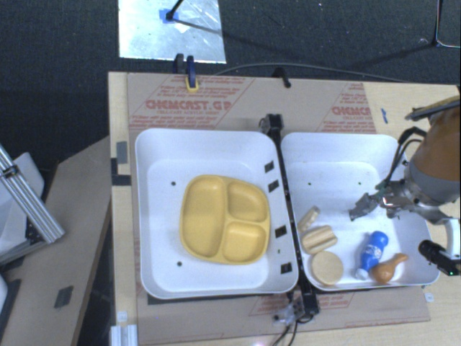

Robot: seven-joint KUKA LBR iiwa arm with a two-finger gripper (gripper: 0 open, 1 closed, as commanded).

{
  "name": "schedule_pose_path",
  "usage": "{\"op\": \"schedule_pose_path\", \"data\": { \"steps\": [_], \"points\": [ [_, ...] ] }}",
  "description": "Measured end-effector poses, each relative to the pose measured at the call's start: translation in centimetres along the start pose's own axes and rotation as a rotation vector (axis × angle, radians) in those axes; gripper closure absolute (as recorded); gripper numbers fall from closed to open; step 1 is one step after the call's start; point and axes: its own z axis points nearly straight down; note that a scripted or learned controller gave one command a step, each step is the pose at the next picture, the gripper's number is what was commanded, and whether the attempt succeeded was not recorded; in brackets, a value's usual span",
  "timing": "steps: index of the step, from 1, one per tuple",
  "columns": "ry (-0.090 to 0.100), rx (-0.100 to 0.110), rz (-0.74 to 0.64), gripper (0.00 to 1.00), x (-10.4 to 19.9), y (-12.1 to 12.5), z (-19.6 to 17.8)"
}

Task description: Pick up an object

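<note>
Over the right bin (pixel 338 157) the gripper (pixel 367 206) hangs above bare white floor, up and to the right of the objects; whether its fingers are open or closed cannot be told at this angle, and nothing is seen between them. Candidate objects lie crowded in the near part of that bin: a blue bottle (pixel 372 251) with a white label, a tan pear-shaped piece (pixel 389 267) touching its lower right, a round tan disc (pixel 327 267), a bread-like roll (pixel 319 238) just above the disc, and a small tan cylinder (pixel 309 217) near the divider. The left bin (pixel 155 193) holds a yellow compartment plate (pixel 225 219).

Likely hazards: bottle and pear-shaped piece touch, so a descent there could nudge one aside or catch both; the bottle, lying on its side, may roll; the disc is flat and offers little to grip; objects near the front wall leave little room for a finger.

Legible writing: "CHEMCAST GP" in red on the brown sheet (pixel 189 105) covering the tabletop. The bottle label is too small to read.
</note>
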Motion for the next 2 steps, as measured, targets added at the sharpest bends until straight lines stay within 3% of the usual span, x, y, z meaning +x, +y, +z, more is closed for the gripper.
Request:
{"op": "schedule_pose_path", "data": {
  "steps": [1,2],
  "points": [
    [0.0,0.0,0.0,0.0,0.1,0.0,5.2],
    [-0.003,-0.006,0.0,1.0,0.0,0.2,3.9]
  ]
}}
